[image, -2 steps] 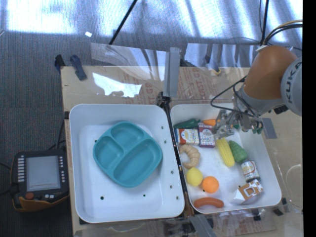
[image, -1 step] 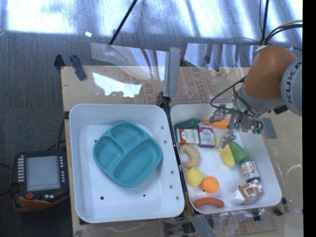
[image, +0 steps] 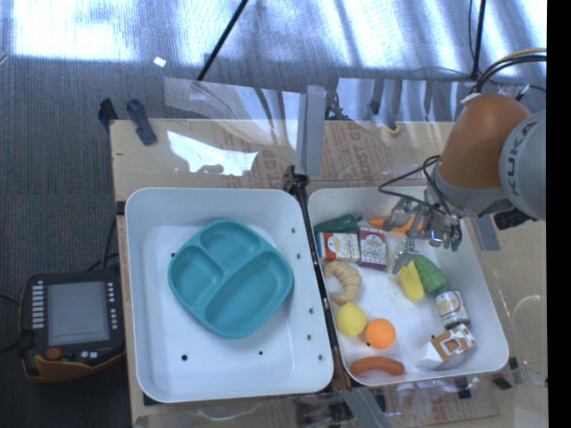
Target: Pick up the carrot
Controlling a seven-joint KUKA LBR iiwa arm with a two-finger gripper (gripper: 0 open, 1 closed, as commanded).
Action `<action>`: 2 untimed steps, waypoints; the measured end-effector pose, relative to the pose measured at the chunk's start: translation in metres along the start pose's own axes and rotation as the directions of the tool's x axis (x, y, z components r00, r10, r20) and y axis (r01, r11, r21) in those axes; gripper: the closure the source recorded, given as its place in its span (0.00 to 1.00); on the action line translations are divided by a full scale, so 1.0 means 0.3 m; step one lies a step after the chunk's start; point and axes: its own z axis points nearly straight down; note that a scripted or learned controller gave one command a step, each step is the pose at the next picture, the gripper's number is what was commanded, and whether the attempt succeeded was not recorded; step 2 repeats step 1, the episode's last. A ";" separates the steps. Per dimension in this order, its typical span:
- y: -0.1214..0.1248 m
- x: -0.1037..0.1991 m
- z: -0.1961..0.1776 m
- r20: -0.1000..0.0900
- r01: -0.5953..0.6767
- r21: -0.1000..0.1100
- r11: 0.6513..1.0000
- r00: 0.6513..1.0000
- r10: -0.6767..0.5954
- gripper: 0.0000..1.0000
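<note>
The carrot [image: 385,223] lies at the back of the right bin [image: 495,328], its orange body pointing right and its green top [image: 338,224] pointing left. My gripper [image: 426,232] hangs low over the carrot's right end and hides part of it. The grey arm with its orange band [image: 477,150] reaches in from the right above it. Nothing is visibly lifted.
Crowded around the carrot are two small red-and-white boxes [image: 357,246], a corn cob [image: 409,282], a green vegetable [image: 430,273], a pastry [image: 344,280], a lemon [image: 351,318], an orange [image: 380,333], a sausage [image: 376,366], a can [image: 452,308] and a carton [image: 446,342]. A teal divided plate [image: 230,277] lies in the left bin [image: 147,328].
</note>
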 end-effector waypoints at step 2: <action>0.005 -0.009 -0.040 0.013 0.003 0.001 1.000 1.000 -0.003 1.00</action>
